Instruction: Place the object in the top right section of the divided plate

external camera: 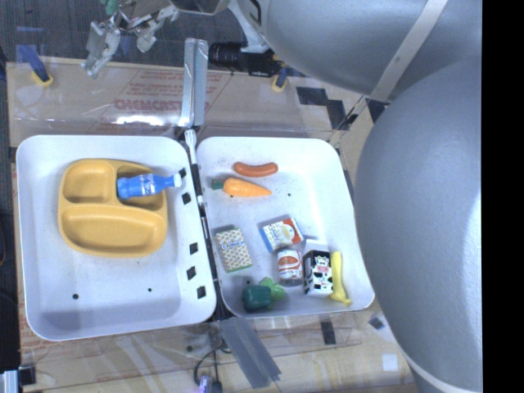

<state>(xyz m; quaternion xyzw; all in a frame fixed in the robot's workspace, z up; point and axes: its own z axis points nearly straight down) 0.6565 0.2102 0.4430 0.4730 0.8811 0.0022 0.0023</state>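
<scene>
Two white bins share the bench; your bottle already lies in the plate's upper-right section, left bin. It looks light, slick and apt to roll: grip mid-body. Gripper hangs upper left, jaws spread, empty. Sausage and carrot sit apart.

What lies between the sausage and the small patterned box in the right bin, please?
In the camera view, the carrot lies between the sausage and the patterned box, close under the sausage.
</scene>
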